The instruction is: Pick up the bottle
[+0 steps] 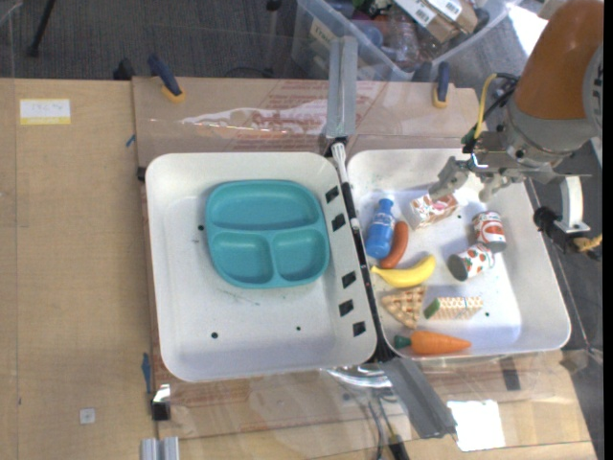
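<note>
So there are 2 shallow white bins side by side on the bench, and the arm [565, 65] comes in from the right with its orange band up near the top corner. The gripper [471, 178] hangs over the back part of the right bin [546, 305]. Its 2 fingers are spread apart, with nothing between them. One fingertip sits right by a small red and white packet [433, 207]; whether it's actually touching, I can't tell from here.

The bottle [381, 226] is the blue one with a white cap. It's lying in the right bin close to the divider between the bins, cap pointing toward the back. Right against it on its right side is a reddish sausage-looking thing [397, 243], and just in front of those is a banana [406, 273]. So the bottle is well apart from the gripper, off to the gripper's left as I'm looking at it.

Other stuff in that bin: 2 little red and white cans [488, 228] near the right side, a waffle piece [404, 304], a cracker-type bar [456, 306], and a carrot [433, 343] at the front edge.

The left bin [182, 333] has a teal divided plate [266, 233] with 3 compartments sitting in it.

Behind the bench there's a clear tub [402, 17] full of odds and ends.
</note>
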`<state>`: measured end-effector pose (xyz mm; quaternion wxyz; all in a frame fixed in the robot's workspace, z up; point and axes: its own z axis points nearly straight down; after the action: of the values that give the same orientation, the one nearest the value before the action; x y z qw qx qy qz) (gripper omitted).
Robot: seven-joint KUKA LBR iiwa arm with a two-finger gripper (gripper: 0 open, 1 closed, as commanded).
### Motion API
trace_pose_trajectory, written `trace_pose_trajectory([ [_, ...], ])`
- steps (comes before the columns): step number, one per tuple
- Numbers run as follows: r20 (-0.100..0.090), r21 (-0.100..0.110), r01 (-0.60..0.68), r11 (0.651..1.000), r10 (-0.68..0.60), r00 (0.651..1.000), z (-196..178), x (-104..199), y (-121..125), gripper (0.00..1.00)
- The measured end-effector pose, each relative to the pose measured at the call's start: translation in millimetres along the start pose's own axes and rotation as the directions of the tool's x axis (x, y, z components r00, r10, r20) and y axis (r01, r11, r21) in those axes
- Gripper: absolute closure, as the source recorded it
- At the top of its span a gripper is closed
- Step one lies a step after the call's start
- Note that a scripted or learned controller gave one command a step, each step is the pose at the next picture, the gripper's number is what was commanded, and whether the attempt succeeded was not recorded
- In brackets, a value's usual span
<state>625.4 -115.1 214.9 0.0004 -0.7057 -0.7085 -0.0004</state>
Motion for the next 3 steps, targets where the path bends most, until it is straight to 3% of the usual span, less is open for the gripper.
trace_pose_trajectory([
  [1, 0.000, 0.001, -0.189, 0.982, 0.189, 0.982, 105.4, 6.8, -44.5, 0.00],
  [2, 0.001, -0.014, -0.095, 0.995, 0.095, 0.996, 123.8, 13.4, -68.4, 0.00],
  [3, 0.001, -0.008, -0.089, 0.996, 0.089, 0.996, 123.5, 23.8, -8.5, 0.00],
])
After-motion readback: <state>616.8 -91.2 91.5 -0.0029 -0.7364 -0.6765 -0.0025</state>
